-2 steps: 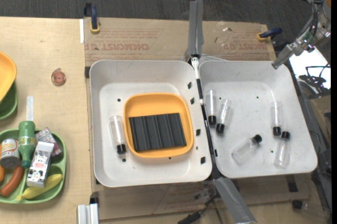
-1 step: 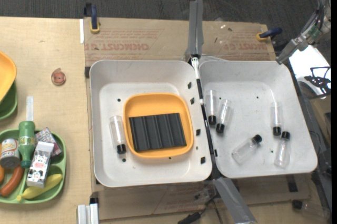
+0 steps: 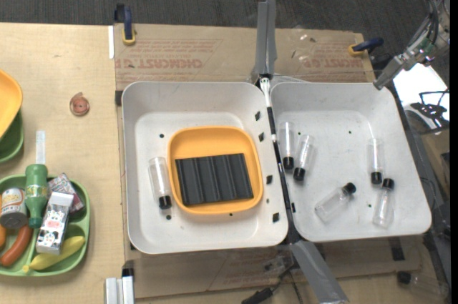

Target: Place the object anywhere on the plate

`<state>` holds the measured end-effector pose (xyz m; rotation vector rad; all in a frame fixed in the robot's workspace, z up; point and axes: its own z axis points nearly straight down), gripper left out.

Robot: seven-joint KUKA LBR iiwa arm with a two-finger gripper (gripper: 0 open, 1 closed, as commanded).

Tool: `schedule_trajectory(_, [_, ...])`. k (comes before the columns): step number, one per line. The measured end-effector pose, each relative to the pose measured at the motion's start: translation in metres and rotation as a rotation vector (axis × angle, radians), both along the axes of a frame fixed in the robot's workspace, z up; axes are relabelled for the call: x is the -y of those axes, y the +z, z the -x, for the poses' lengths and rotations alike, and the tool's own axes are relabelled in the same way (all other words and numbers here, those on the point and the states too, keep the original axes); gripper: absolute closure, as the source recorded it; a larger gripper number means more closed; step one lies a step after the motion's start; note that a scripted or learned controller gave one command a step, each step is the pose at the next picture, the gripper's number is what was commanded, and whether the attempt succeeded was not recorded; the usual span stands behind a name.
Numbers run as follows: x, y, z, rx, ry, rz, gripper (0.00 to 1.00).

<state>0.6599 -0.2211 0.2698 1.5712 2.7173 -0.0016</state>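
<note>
An orange plate [image 3: 177, 149] with a black ridged insert [image 3: 215, 179] lies in the middle of the left bin [image 3: 136, 116]. Just left of the plate, on the bin floor, lies a clear vial with a black cap [image 3: 159, 181]. Several more clear black-capped vials are scattered in the right bin [image 3: 336, 109], among them one [image 3: 286, 145] near the divider, one [image 3: 335, 201] lying at a slant and one [image 3: 374, 159] at the right. My gripper [image 3: 392, 70] hangs above the right bin's far right corner, partly cut by the frame edge, apart from every vial.
On the wooden bench to the left stand a green tray of toy food [image 3: 43, 224] and a yellow bowl [image 3: 7, 109]. A small pink piece [image 3: 80, 104] lies near them. Clamps [image 3: 125, 23] hold the cardboard behind the bins.
</note>
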Motion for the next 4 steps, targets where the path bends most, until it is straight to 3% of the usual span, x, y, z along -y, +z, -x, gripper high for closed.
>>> schedule_trajectory(1, [0.001, 0.026, 0.0, 0.001, -0.007, -0.001, 0.0])
schedule_trajectory(2, [0.0, -0.006, 0.0, -0.001, 0.06, 0.0, 0.0])
schedule_trajectory(3, [0.001, -0.016, 0.0, 0.0, 0.287, -0.001, 0.0])
schedule_trajectory(4, [0.0, -0.009, 0.005, 0.0, 0.312, -0.001, 0.0])
